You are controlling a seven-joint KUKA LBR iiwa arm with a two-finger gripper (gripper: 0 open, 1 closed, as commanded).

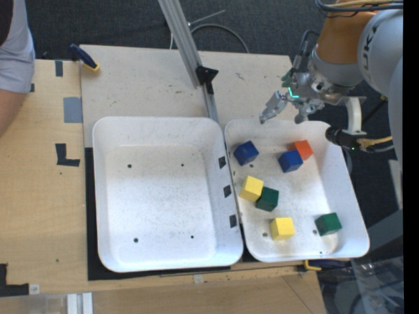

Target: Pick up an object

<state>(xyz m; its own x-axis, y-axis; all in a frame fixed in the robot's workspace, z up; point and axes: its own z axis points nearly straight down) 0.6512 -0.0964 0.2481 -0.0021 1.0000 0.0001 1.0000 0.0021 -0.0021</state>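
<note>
On the counter (150, 77), the right bin (347, 195) is lying below the gripper (286, 112), which is hanging wide and empty. Descending, it is risking a miss: the orange cube (302, 149) is touching the blue cube (290, 161) just beneath.

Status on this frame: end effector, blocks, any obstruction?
End effector open, holding nothing, above right bin's far edge. Seven blocks loose in that bin; nearest are blue block and orange block touching a second blue block. Nothing blocking descent.

robot lab | taped bench (39, 175) | white bins (157, 133) | coloured test blocks (283, 227) | aluminium strut (180, 25)
</note>
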